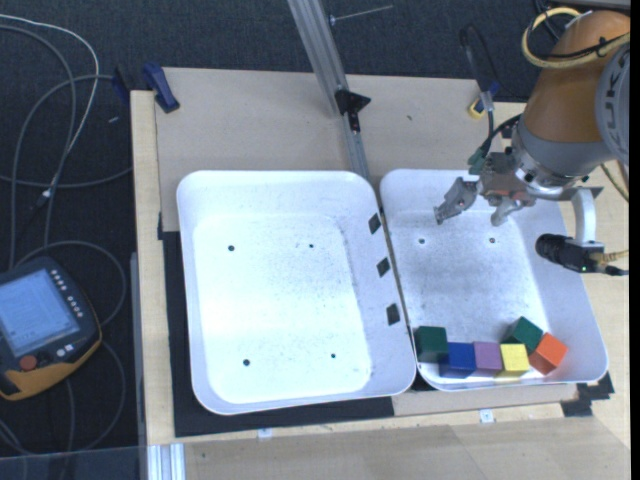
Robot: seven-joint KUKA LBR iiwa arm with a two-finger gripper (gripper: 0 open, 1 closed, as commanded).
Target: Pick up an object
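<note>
At upper right of frame the gripper hangs over the right bin, jaws spread and holding nothing, well apart from the blocks packed touching along its lower wall; risk: jaws jam between neighbours or against the wall.

Grey arm, orange band

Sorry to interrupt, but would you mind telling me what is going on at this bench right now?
A KUKA arm reaches in from the right, with its gripper over the far end of the right bin. Nothing is visible between its fingers, so no object has been picked up yet. The coloured blocks sit in a row along that bin's near edge: dark green, blue, purple, yellow, orange, and another green behind. The left bin lies beside it.
</note>
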